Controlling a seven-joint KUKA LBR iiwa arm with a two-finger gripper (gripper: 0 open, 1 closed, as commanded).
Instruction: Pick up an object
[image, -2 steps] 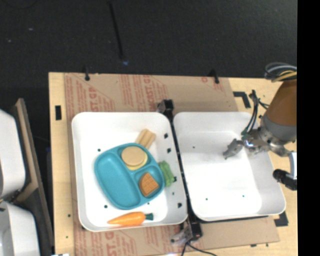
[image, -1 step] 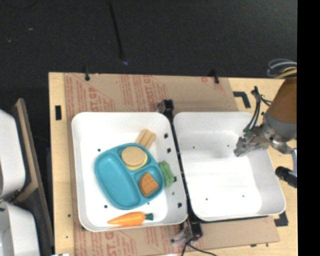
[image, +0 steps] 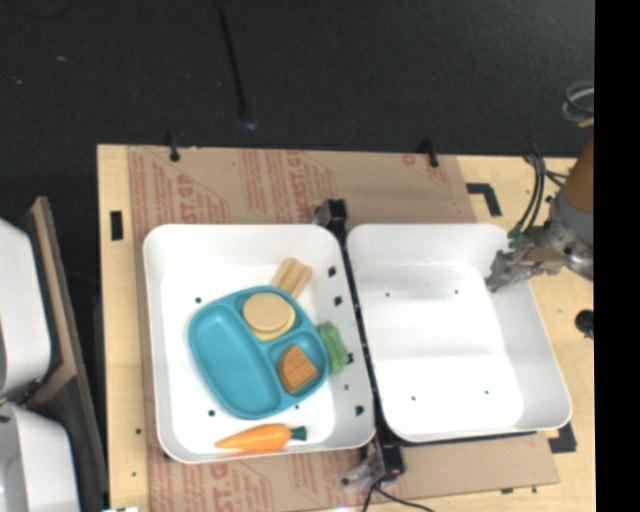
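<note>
A: Where's the claw (image: 497, 272)?
B: Over the right bin's (image: 450, 400) upper right rim; spread or pinched, I cannot tell.
A: And the carrot (image: 262, 437)?
B: Left bin (image: 165, 300), below the blue tray (image: 235, 365).

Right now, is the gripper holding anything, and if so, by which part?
Nothing is held. The gripper sits at the right bin's upper right rim with nothing between its fingers. The carrot and blue tray lie in the left bin.
</note>
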